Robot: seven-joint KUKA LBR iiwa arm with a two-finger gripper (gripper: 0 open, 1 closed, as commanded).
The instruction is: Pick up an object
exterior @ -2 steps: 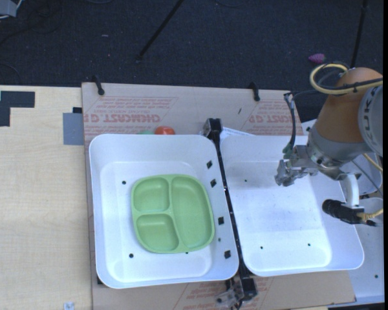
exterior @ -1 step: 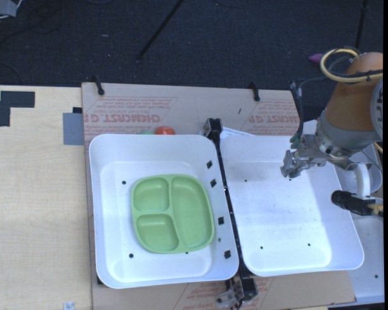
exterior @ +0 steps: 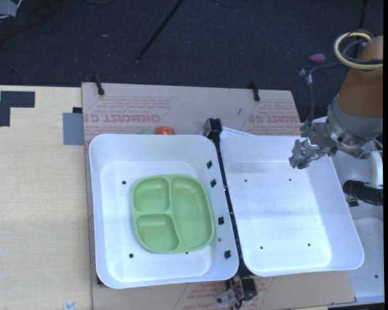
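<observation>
A light green divided plate [exterior: 172, 213] with three compartments lies flat in the left bin [exterior: 110, 166], near its middle. My gripper [exterior: 300, 155] hangs over the far right part of the right bin [exterior: 291, 250], well away from the plate. Nothing shows between its fingers, and I cannot make out how they stand.
A small orange-red thing [exterior: 164, 131] and a bit of green [exterior: 145, 132] peek out just behind the left bin's far rim. A black divider [exterior: 222, 199] runs between the two bins. Cardboard [exterior: 181, 108] lies under the bins, with pale wood bench [exterior: 32, 199] to the left.
</observation>
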